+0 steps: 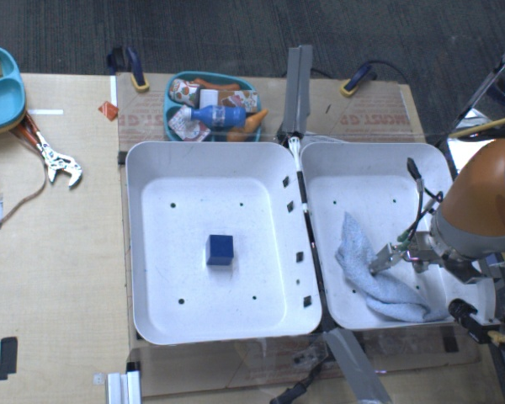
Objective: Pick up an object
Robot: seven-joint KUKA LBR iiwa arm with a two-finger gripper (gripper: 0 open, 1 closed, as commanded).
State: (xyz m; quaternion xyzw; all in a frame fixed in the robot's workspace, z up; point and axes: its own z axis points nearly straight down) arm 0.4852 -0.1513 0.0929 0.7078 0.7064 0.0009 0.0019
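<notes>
Camera view puts my gripper [385, 259] low in the right bin [362, 162], fingertip touching the crumpled blue cloth [379, 280], presumably lining up a pinch (whether its fingers are apart I cannot tell). Left of the cloth, a blue cube [220, 250] sits in the other bin [151, 225].

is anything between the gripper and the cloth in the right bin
Nothing visible. The gripper sits right at the upper edge of the light blue cloth in the right bin, with no other object between them.

Dark carpet floor [236, 15] behind tan bench [59, 293]
</notes>
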